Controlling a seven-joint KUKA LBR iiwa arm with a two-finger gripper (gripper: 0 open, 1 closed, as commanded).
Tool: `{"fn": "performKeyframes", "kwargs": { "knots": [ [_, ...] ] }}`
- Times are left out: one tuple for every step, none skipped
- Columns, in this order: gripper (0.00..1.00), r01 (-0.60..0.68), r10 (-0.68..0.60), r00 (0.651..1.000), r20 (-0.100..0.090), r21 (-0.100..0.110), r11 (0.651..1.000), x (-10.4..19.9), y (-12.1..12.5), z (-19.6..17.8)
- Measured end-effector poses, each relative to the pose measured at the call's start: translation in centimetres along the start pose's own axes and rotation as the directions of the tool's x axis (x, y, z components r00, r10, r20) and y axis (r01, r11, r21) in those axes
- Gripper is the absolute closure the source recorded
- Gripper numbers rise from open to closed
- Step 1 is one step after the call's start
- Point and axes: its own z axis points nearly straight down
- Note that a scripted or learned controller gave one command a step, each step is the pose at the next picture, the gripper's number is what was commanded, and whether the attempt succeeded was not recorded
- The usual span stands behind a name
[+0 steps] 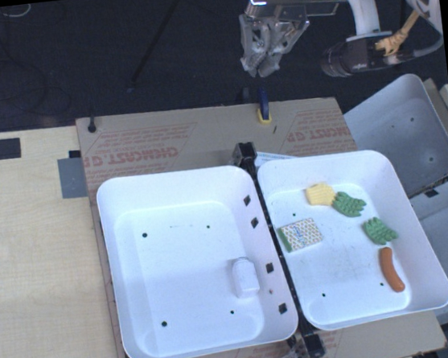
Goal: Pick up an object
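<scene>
My gripper (262,62) hangs high at the top of the view, behind the bins and above the back of the bench, with nothing visible between its fingers. In the right bin (404,192) lie a yellow corn-like piece (319,195), two green leafy pieces (348,203) (379,230), a patterned rectangular packet (300,234) and an orange sausage-shaped piece (391,269). In the left bin (123,251) a small white cylinder (245,276) lies near the right wall.
The two bins sit side by side on a brown cardboard sheet (171,140), joined by a black clip strip (266,242). A grey metal plate (405,132) stands to the right of the bins. A wooden bench top (32,262) extends to the left.
</scene>
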Motion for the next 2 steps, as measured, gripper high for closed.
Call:
{"fn": "performKeyframes", "kwargs": {
  "knots": [
    [1.00,-0.007,0.007,1.000,0.001,0.007,1.000,-7.0,-4.0,8.9],
    [1.00,-0.007,0.007,1.000,-0.001,0.004,1.000,-11.8,-13.1,11.4]
  ]
}}
